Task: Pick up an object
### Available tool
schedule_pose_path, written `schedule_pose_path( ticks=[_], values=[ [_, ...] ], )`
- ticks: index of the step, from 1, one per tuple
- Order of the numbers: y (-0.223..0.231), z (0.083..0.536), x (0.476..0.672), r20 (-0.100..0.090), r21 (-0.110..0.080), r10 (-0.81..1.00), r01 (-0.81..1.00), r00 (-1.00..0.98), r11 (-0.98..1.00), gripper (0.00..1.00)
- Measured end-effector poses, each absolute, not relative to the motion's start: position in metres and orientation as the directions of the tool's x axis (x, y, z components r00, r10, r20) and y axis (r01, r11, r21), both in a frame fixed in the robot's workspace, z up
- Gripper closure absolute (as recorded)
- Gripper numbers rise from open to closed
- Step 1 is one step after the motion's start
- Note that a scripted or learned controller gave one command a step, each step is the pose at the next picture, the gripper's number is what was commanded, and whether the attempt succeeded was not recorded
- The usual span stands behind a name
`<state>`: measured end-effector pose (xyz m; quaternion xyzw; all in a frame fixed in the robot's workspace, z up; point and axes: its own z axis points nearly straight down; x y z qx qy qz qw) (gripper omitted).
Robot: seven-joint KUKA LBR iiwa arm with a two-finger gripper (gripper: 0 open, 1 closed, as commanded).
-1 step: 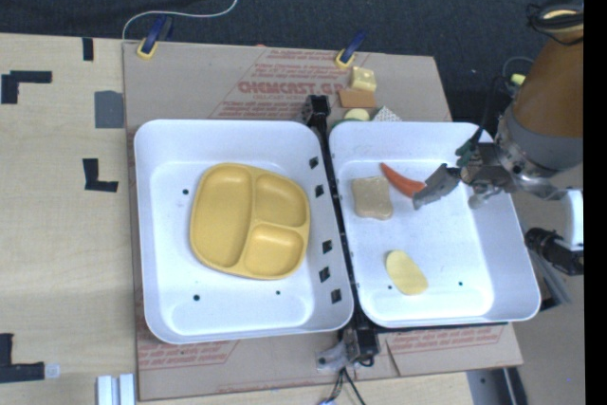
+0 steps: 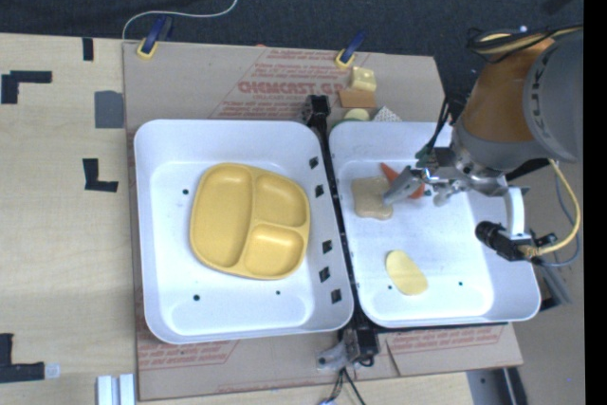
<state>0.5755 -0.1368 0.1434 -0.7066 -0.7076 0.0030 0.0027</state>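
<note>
Wooden bench, two bins; end effector point(image 2: 396, 192) over beige piece point(image 2: 372, 199), finger state unclear; orange item point(image 2: 389, 172) half hidden.

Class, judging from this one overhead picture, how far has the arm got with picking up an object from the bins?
Done: the gripper has reached into the right bin, over the beige piece. In hand: nothing is visibly lifted; the beige piece seems to lie on the bin floor. Left: the grasp and lift. The yellow oval lies apart, and the yellow divided plate sits in the left bin.
</note>
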Motion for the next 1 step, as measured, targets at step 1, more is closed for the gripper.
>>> schedule_pose_path(
  ticks=[1],
  values=[
    [-0.1132, 0.0824, 0.6472, 0.0, 0.006, 1.0, 1.0, -0.006, 0.006, 0.0]
  ],
)
